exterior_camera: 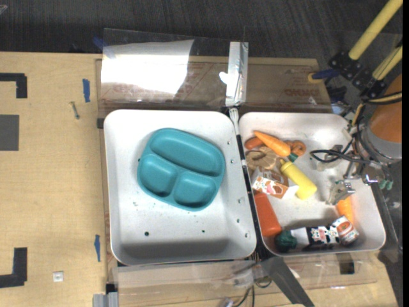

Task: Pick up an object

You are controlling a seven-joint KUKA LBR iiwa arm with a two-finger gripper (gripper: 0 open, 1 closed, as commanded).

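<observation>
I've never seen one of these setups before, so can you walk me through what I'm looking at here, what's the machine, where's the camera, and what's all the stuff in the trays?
This is one picture from a camera fixed above a bench, looking down at a slant. Two shallow white bins sit side by side. The left bin holds a teal divided plate with three compartments. The right bin holds a jumble of small toy-like items: a carrot, a yellow bottle, an orange bottle, a small carton and a dark bottle with a cow-pattern label.

The machine is a robot arm reaching in from the right; its orange band shows at the edge. Its end effector hangs low over the right bin, amid cables. I can't tell whether it is gripping anything, so I wouldn't say it holds an object.
</observation>
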